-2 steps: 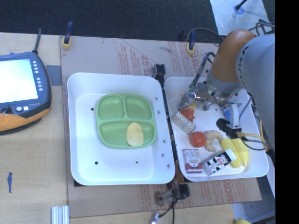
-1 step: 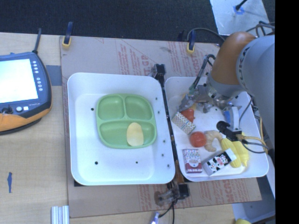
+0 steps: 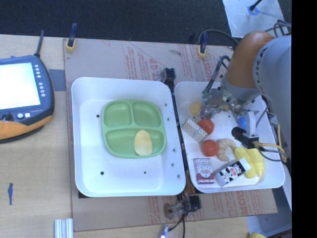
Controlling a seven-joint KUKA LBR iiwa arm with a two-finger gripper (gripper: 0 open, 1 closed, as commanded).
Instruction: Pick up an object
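**Operator:** While I watch from above, the arm (image 3: 257,58) reaches in from the right and hangs its gripper (image 3: 210,105) over the far left part of the right bin (image 3: 277,180). I cannot tell how the tool end is set; the wrist hides it.

**Colleague:** So is anything picked up?

**Operator:** I see nothing lifted, so I judge the pick is not yet done. Candidates lie just below the gripper: a red tomato (image 3: 206,126) beside a small patterned packet (image 3: 194,130), with a second tomato (image 3: 210,147) nearer to me. A yellow bottle (image 3: 250,161), a black-and-white carton (image 3: 232,172) and a red box (image 3: 203,171) sit along the near side.

**Colleague:** And the left bin?

**Operator:** The left bin (image 3: 89,180) holds a green divided plate (image 3: 119,118) with a pale yellow piece (image 3: 143,143) in its near compartment. That side is open and roomy.

**Colleague:** Room to move?

**Operator:** Tight, I think. The wall between the bins stands just left of the gripper, and the things crowd each other, some touching. Straight up looks the freest way out.
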